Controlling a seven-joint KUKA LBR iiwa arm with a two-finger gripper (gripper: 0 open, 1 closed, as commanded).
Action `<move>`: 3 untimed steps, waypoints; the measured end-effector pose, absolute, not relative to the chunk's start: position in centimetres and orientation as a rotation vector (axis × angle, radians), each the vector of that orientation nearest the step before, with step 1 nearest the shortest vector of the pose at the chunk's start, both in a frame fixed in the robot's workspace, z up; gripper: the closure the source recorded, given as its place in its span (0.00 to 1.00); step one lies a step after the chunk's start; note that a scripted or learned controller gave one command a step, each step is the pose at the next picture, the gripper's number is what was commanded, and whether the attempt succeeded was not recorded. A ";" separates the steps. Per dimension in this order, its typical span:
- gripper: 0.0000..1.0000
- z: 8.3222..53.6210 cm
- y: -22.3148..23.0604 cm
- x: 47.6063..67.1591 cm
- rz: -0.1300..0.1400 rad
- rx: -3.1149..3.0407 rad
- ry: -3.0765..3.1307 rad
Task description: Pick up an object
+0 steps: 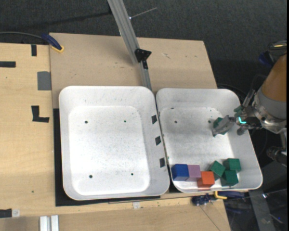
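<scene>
Near the right bin's (202, 96) right edge we see the hand (221, 125) closed around a green block (218, 124).

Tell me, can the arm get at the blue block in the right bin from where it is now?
Probably yes. The blue block sits at the left end of the cluster, its top uncovered, with a purple block tight against it. The gripper hangs over the same bin.

No readable text, labels, brands, numbers or signs anywhere. Only plain black tape marks on the desk (19, 143), forming no letters or digits.
</scene>
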State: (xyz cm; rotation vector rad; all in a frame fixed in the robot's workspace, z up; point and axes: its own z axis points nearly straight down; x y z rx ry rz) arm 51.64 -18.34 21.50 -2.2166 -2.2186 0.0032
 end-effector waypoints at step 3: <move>0.00 11.3 -17.3 50.9 0.006 -2.217 -2.218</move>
